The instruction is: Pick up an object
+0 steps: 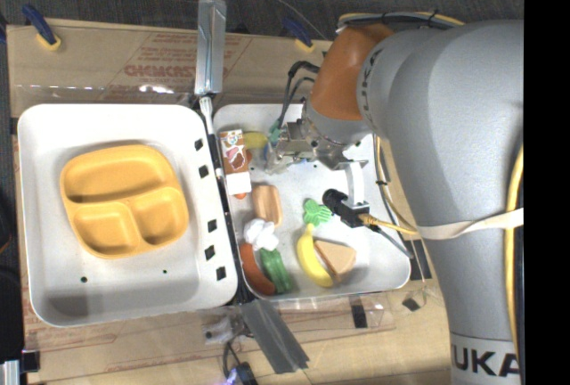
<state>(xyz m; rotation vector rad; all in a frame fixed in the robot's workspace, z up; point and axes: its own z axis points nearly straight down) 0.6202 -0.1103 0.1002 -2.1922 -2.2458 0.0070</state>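
My gripper [279, 151] reaches down into the back of the right bin [385, 266], just right of a small brown and white carton [235, 162] that lies along the bin's left wall. A yellow thing [254, 140] sits right beside the gripper's tip. In front of the gripper lie a tan bread roll [266, 204], a green toy [315, 213], a banana [309, 258], a tan wedge [336, 257], a white piece [261, 234] and a red and green thing [264, 272]. The arm's bulk hides the bin's right side.
The left bin [53, 129] holds a yellow divided tray [125, 198]. A grey metal divider [210, 45] stands between the bins at the back. Blue clamps [42, 25] grip the cardboard behind the bins.
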